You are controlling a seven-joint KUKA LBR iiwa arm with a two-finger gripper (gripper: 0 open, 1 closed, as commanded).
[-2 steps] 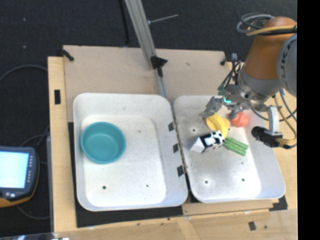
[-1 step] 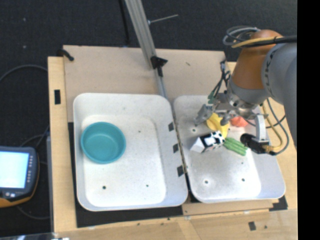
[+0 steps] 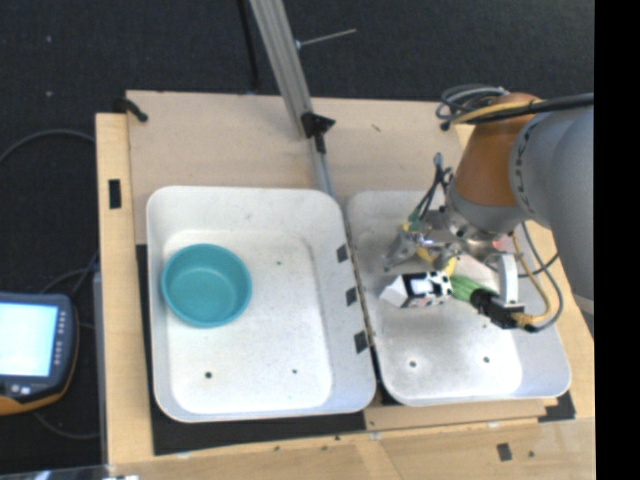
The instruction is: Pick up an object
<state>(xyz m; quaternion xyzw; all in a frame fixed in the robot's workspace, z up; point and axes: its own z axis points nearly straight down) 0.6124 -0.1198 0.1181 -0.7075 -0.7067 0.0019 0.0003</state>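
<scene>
Fingers (image 3: 430, 253) sit low over the right bin (image 3: 540, 368), in its upper-middle area, pointing down. Can't tell how far open they are or whether they hold anything, since wrist hardware hides the tips. White-and-black object (image 3: 413, 288) lies on the bin floor just below them in view, near the bin's left wall; contact isn't readable. Green piece (image 3: 463, 287) is right beside it, on its right. Arm (image 3: 545, 168) comes in from the right, with its orange band (image 3: 488, 168) above the wrist. Left bin (image 3: 300, 368) butts against the right one. Teal bowl (image 3: 206, 284) stands upright in its left half, well apart from the fingers. Both bins rest on the table (image 3: 200, 133).
</scene>
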